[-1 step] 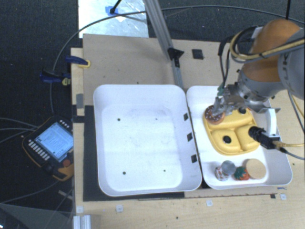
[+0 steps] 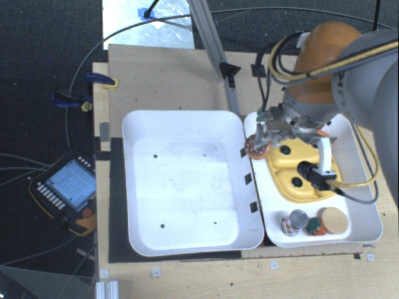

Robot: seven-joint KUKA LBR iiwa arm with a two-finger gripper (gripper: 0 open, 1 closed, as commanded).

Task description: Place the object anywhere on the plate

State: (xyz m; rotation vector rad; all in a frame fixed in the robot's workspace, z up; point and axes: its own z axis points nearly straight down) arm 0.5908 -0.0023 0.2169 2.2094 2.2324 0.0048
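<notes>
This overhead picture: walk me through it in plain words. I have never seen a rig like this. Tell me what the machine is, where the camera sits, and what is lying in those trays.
The camera is fixed above a workbench and looks down at a slant. The grey machine with the orange band is a robot arm reaching in from the right. At its tip is a two-finger gripper, low over the right bin.

Two shallow white bins sit side by side: the left bin and the right bin. The right bin holds a yellow plate, a small brownish round object close under the gripper, and near the front edge a grey piece, a red and green piece and a tan disc.

Whether the gripper holds anything is not clear from here.
</notes>
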